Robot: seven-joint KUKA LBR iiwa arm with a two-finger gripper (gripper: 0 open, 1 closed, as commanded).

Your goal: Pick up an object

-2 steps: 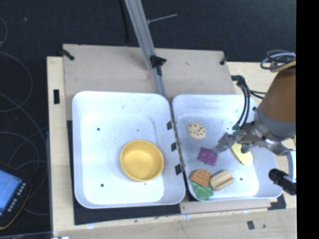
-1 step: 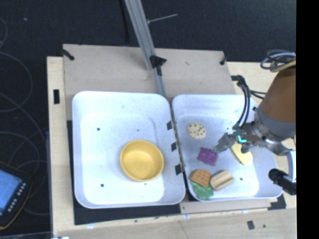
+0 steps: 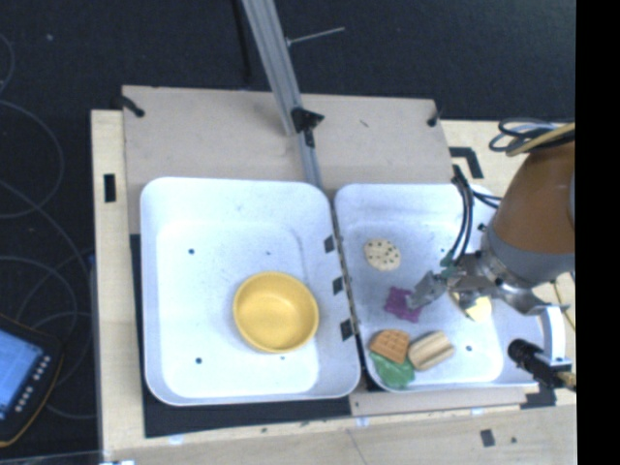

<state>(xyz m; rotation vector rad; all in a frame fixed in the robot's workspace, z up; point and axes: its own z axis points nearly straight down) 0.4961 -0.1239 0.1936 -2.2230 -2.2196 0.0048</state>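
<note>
Bins sit side by side on the bench, and the divider (image 3: 337, 279) where their rims meet serves as the landmark here. Left of the divider, the left bin (image 3: 184, 221) holds a yellow bowl (image 3: 276, 311), upright and open, resting just beside the divider toward the near side; nothing there is being worked on, so it reads as set aside.

Right of the divider, the right bin (image 3: 407, 206) carries the small pieces. A round speckled cookie (image 3: 382, 253) lies flat a little past the divider, apart from the rest. Nearer the front, a waffle-like square (image 3: 390, 344) rests on a green piece (image 3: 395, 373), with a tan bun (image 3: 431, 349) touching them on the far side from the divider; that cluster is crowded, which would make a clean pinch awkward.

Between the cookie and the cluster lies a purple block (image 3: 399, 304), the likely target since it stands alone. The gripper (image 3: 424, 292) comes in from further right of the divider, its tip low and just at the block's right edge. Whether the pincer is spread or closed I cannot tell, nor whether it touches the block. A yellow piece (image 3: 478, 308) lies beyond, partly under the wrist.
</note>
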